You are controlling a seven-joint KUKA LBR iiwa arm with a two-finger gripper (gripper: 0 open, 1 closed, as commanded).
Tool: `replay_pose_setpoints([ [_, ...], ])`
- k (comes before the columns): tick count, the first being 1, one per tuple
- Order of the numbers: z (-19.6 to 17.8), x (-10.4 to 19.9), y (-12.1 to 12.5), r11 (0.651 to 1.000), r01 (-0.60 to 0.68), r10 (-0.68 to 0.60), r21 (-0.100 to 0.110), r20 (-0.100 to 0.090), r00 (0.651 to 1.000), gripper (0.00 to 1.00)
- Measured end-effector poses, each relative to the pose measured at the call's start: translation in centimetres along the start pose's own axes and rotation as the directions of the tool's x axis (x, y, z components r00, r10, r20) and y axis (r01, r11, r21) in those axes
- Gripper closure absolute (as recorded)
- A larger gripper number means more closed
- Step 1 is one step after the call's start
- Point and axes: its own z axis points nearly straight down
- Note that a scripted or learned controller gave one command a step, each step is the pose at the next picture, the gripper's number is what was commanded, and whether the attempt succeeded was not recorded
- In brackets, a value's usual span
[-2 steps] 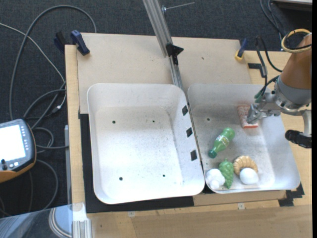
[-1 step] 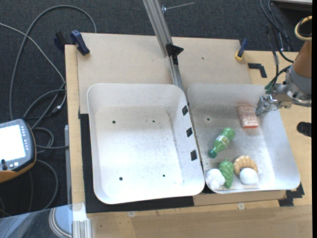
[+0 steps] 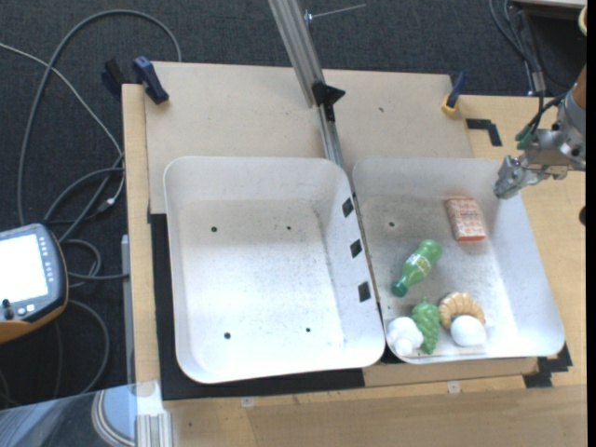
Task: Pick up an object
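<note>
Two white bins [image 3: 256, 180], seemingly smooth matt plastic speckled with dark scuffs, on a pale matt wooden board [image 3: 233, 110]; dark carpet-like floor [image 3: 65, 7]; glossy green plastic bottle [image 3: 416, 266]; brushed metal rail [image 3: 291, 26]; grey metallic gripper [image 3: 507, 182]; printed, perhaps cardboard packet [image 3: 465, 219].

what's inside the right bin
The right bin holds a reddish-brown box, a green bottle, and a cluster at the near edge: a white ball, a green item, a tan-and-white piece. What lies beneath that cluster is covered.
</note>
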Motion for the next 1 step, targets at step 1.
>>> replay_pose_setpoints([
  [1, -5.23, -0.03, 0.21, 1.0, -0.001, 0.001, 0.001, 0.0, 1.0, 1.0],
])
